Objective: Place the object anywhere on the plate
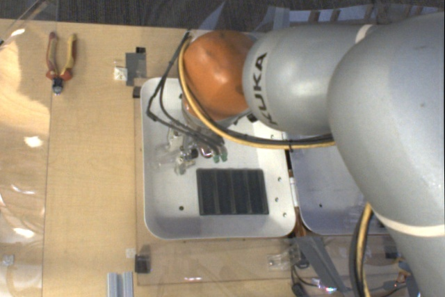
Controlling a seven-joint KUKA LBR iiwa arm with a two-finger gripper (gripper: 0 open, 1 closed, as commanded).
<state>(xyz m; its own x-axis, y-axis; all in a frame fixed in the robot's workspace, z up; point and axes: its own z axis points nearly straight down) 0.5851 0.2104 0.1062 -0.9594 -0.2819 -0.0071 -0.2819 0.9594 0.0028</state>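
Two shallow white bins stand side by side on the bench. The grey arm (313, 80) covers most of the bin on the view's right (327, 219) and reaches over the bin on the view's left (149, 215). The gripper (184, 153) hangs over the far left part of this bin, near its left wall. I cannot tell whether it is open or shut, because it is pale and blurred against the white floor. For the same reason I cannot tell whether it carries the object.

The plate (233, 191), a dark ribbed rectangle, lies flat on the floor of the same bin, close to the near edge and toward the right corner. It is just beside the gripper, and its top looks bare.

I judge that the step in hand is the carrying or the placing. The next move needs a short travel toward the near right corner, until the gripper is over the ribs, and then a low release.

Pliers (59, 59) lie near the far left corner of the bench.
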